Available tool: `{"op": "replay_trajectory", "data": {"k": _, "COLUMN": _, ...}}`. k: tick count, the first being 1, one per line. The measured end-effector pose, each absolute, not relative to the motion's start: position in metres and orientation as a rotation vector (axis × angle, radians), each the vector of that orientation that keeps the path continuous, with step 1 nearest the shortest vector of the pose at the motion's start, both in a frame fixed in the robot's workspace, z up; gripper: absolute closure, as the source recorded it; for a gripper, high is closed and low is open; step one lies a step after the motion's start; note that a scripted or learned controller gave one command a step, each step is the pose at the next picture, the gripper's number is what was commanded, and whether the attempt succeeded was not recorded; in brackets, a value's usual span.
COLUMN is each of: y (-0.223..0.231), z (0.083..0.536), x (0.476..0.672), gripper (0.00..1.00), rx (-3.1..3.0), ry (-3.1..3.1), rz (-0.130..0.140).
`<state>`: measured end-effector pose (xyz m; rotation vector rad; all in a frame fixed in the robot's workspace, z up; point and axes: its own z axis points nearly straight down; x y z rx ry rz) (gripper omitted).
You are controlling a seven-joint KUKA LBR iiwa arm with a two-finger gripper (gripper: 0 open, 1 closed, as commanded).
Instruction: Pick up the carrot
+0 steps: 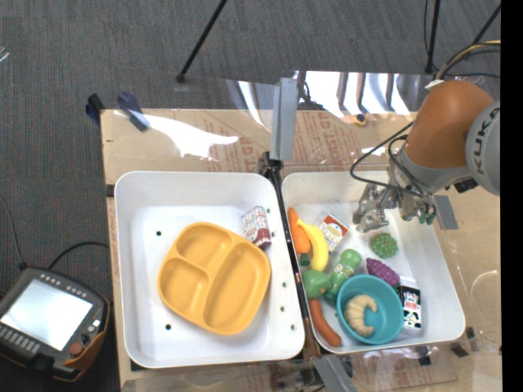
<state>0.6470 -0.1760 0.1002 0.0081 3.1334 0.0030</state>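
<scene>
The carrot (pixel 299 230) lies in the right bin (pixel 441 260), hard against that bin's left wall, its orange body running from the upper left down to the right. Just beside it on the right, touching or nearly so, is a yellow banana (pixel 316 245), and a small red and white carton (pixel 333 231) sits just beyond the banana. Below the carrot and banana are green toy vegetables (pixel 331 274), and below those a long red sausage (pixel 324 322) lies close to the near wall. A teal bowl (pixel 369 308) holding a pale croissant (pixel 362 313) stands near the bin's lower right, with a purple bunch of grapes (pixel 382 271) above it, a bumpy green ball (pixel 383 244) above that, and a small black and white carton (pixel 411 307) to the bowl's right. The gripper (pixel 372 211) hangs over the upper part of the right bin, well apart from the carrot and near the green ball; nothing can be seen between its fingers, and I cannot tell whether they are spread or closed. The left bin (pixel 135 219) holds a yellow divided plate (pixel 214 278) and a small carton (pixel 257 224) near its right wall. Both bins rest on the brown surface (pixel 163 145).
</scene>
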Motion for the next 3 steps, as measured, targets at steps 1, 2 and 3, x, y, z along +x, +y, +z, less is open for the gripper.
{"op": "replay_trajectory", "data": {"k": 1, "y": -0.176, "z": 0.100, "x": 0.647, "gripper": 0.00, "rx": 0.008, "ry": 3.134, "rz": 0.003}}
{"op": "replay_trajectory", "data": {"k": 2, "y": -0.199, "z": 0.089, "x": 0.645, "gripper": 0.00, "rx": 0.205, "ry": 3.130, "rz": 0.001}}
{"op": "replay_trajectory", "data": {"k": 3, "y": -0.197, "z": 0.101, "x": 0.648, "gripper": 1.00, "rx": 0.197, "ry": 3.124, "rz": 0.002}}
